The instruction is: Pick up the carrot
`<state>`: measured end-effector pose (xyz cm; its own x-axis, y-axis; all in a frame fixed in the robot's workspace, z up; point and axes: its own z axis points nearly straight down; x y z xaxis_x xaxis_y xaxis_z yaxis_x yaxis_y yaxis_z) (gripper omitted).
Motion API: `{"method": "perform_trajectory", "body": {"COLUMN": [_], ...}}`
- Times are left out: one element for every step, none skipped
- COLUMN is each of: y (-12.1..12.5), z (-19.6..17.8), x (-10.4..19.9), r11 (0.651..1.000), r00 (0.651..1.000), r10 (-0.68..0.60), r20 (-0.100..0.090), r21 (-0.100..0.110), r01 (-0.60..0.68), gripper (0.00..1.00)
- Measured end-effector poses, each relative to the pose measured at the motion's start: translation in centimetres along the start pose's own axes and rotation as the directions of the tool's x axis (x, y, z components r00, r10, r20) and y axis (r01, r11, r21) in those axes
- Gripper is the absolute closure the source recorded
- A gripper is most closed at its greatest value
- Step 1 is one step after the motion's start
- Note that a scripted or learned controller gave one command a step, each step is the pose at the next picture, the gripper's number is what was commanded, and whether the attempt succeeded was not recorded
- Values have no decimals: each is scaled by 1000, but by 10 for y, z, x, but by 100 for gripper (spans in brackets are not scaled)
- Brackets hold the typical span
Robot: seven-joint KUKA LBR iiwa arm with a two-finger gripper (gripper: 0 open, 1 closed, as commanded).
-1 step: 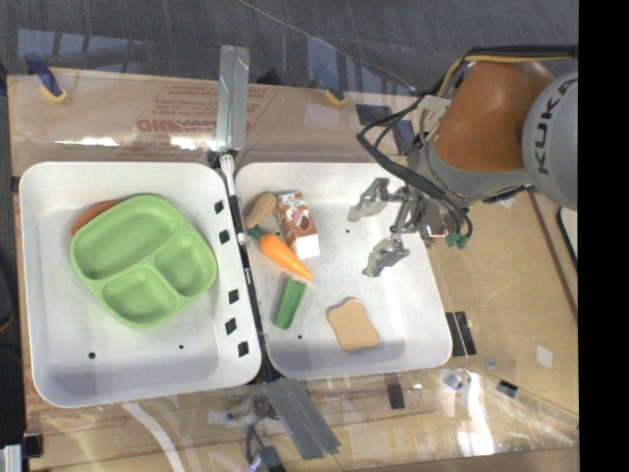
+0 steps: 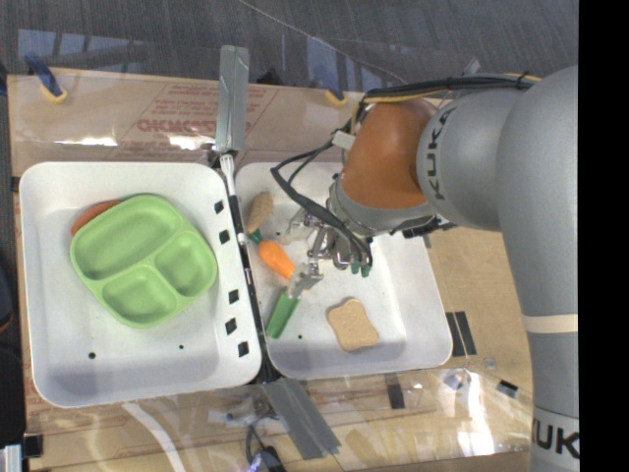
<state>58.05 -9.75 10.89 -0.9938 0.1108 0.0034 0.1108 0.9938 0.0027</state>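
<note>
Camera view puts your small orange plastic carrot [image 2: 276, 259] in the right white bin [image 2: 423, 303], near its left wall. Your gripper [image 2: 313, 273] hovers just beside it; you could nudge the green stick [image 2: 281, 315] instead.

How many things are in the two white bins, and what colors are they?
Green: 2, the divided plate and the long green vegetable
Orange: 2, the carrot and something peeking from under the plate
Tan: 2, the toast slice and a bread piece
Total: 6
</note>
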Motion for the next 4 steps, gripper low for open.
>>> {"method": "perform_trajectory", "body": {"y": [-2, 58, 111, 105], "z": [-14, -85, -83, -239], "x": [-3, 48, 63, 50], "r11": [1000, 983, 901, 953], "r00": [1000, 983, 901, 953], "r10": [-3, -185, -434, -303], "r20": [9, 8, 1, 15], "r21": [5, 3, 3, 7], "r01": [3, 185, 434, 303], "gripper": [100, 100, 100, 100]}}
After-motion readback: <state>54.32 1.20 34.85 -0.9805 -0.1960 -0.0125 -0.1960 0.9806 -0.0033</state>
